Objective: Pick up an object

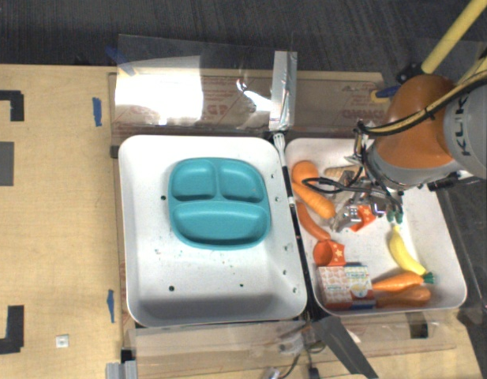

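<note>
My gripper [358, 210] is low inside the right bin [450, 239], near its middle, under the orange wrist band. A small red object [368, 219] lies right at the gripper's tip, partly hidden by it; contact cannot be judged. To its left, an orange carrot [313, 188] lies slantwise, with a thinner orange piece [309, 221] beside it. A red piece [328, 252] sits below those. A yellow banana [405, 250] lies to the gripper's lower right.
A small printed box [343, 283], another carrot [399, 282] and a brown sausage-like item [406, 296] line the right bin's front wall. The left bin [137, 235] holds a teal divided plate [219, 200]. Cables hang around the wrist.
</note>
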`<action>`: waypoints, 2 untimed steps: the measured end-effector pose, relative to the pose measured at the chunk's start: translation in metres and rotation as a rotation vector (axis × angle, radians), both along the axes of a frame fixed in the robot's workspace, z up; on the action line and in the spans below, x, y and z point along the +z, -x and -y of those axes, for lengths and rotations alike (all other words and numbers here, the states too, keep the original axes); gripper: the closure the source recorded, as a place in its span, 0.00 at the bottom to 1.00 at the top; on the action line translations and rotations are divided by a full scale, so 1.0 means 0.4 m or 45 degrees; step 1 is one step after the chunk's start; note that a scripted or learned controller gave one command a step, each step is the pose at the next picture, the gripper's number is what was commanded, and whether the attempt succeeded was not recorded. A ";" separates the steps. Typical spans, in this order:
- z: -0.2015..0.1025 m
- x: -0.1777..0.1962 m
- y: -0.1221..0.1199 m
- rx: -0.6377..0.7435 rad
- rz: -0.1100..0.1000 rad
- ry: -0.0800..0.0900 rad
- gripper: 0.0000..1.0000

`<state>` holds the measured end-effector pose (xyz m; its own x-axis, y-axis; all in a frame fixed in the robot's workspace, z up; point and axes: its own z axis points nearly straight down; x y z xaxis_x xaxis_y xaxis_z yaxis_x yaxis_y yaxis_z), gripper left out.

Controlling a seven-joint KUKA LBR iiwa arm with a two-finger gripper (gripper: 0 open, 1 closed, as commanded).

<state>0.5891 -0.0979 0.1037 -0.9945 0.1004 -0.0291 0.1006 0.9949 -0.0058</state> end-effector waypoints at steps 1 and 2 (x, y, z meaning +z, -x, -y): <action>-0.107 0.226 -0.094 -0.252 -0.005 0.000 1.00; -0.200 0.389 -0.154 -0.284 -0.017 -0.017 1.00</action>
